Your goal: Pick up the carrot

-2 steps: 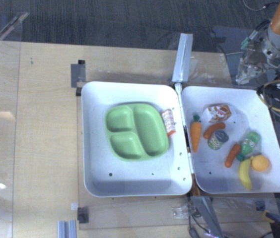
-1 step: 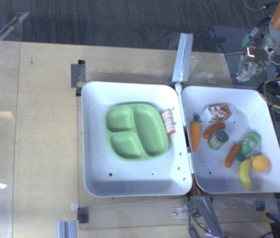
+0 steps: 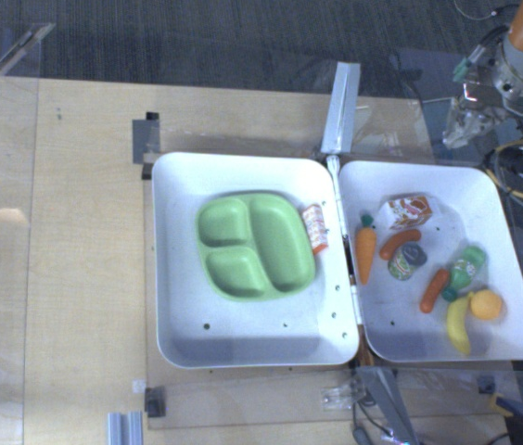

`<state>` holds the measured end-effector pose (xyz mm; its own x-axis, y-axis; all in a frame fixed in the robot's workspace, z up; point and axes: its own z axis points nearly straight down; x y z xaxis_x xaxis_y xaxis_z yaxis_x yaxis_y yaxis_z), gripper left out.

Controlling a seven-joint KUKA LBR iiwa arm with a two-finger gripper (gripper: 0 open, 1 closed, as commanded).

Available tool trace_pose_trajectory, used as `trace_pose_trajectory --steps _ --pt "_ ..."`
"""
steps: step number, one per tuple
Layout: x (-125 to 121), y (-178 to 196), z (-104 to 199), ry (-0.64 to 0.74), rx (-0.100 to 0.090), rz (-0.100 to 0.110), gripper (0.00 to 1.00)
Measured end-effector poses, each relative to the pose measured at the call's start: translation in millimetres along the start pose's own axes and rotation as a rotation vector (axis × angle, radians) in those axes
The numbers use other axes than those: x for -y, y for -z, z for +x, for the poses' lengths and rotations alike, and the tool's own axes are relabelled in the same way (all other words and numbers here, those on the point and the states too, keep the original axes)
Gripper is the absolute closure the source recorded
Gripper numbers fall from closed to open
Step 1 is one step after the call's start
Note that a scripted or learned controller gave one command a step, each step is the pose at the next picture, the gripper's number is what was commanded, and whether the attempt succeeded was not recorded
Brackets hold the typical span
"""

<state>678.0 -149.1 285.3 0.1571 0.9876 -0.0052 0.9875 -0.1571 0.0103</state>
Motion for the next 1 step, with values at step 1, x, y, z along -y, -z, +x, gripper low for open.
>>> trace_pose_trajectory --steps 1 --pt "-2.1 9.4 1.8 0.008 0.002 -0.002 1.0"
